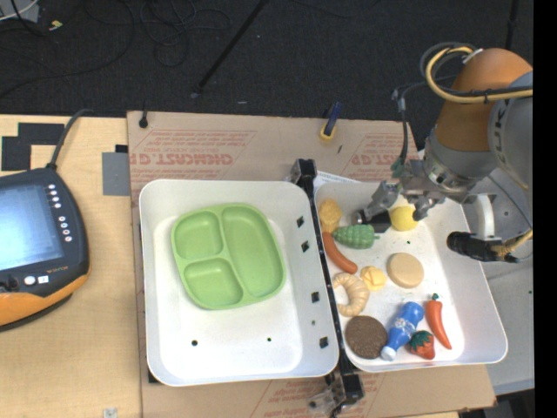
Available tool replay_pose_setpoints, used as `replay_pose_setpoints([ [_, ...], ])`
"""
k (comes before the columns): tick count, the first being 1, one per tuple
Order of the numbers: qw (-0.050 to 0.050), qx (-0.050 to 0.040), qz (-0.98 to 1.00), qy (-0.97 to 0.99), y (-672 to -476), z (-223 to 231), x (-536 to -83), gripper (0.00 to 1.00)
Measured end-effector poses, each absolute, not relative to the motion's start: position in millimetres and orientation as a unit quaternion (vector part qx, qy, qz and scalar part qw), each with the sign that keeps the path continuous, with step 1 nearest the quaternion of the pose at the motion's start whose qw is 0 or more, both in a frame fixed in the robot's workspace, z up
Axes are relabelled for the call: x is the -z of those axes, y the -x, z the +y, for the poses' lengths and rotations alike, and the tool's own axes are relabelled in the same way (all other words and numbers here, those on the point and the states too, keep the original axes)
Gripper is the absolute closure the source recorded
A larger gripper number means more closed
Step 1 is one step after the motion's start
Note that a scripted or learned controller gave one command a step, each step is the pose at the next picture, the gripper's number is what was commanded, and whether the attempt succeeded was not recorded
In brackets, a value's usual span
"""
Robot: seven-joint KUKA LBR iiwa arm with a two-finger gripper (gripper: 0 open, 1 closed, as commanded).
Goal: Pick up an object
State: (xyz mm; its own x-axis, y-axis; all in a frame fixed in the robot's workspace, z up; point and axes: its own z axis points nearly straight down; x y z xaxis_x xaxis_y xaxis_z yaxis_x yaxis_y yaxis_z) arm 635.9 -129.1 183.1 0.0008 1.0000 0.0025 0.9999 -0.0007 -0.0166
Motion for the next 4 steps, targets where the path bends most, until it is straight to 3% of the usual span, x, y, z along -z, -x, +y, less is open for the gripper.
replay_pose_setpoints([
  [1, 0.001, -0.0008, -0.708, 0.707, -639.1, -129.2, -191.1, 0.0],
  [3, 0.001, -0.0009, -0.709, 0.705, -647.9, -126.8, -86.3, 0.0],
  [4, 0.008, -0.0066, -0.709, 0.705, -644.0, -128.1, -95.5, 1.0],
])
